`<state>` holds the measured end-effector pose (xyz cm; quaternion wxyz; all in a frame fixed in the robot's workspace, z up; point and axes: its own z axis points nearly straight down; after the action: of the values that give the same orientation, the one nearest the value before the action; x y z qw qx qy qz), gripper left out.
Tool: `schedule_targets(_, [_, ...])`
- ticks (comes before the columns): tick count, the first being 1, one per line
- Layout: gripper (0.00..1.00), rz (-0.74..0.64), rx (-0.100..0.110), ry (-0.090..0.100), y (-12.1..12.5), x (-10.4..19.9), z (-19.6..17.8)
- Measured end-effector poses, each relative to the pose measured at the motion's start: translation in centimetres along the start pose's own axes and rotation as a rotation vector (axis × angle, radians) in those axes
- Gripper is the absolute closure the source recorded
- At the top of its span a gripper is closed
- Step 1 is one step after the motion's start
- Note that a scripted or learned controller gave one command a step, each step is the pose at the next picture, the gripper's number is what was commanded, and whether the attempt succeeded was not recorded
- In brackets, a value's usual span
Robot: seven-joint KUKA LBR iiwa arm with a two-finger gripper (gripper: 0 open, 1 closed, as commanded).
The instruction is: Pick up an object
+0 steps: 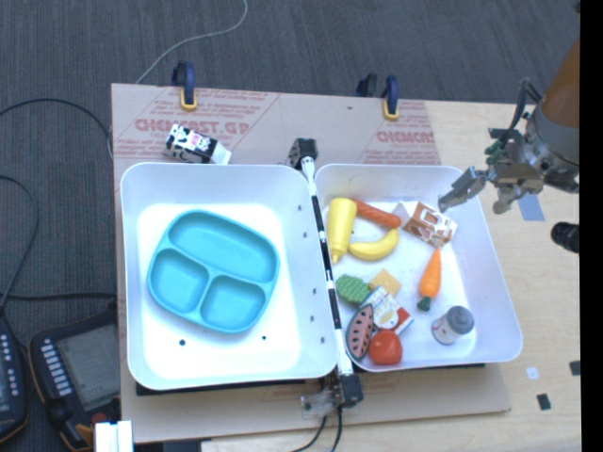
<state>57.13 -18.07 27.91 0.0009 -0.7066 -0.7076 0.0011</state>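
A small orange-and-white carton lies tilted in the right bin, just below the gripper; whether its fingers are spread, I cannot tell.

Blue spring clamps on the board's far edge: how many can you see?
2. One blue spring clamp sits above the left white bin, the other above the right white bin.

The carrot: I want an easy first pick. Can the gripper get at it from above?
Probably yes: the carrot lies uncovered, apart from its neighbours, and the gripper hangs just up-right of it.
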Motion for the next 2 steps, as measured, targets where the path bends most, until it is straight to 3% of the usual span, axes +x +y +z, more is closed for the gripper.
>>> schedule_targets(1, [0.0,0.001,-0.004,0.0,-0.22,3.83,19.2])
schedule_targets(2, [1.0,0.001,-0.008,-0.002,-0.08,3.79,18.21])
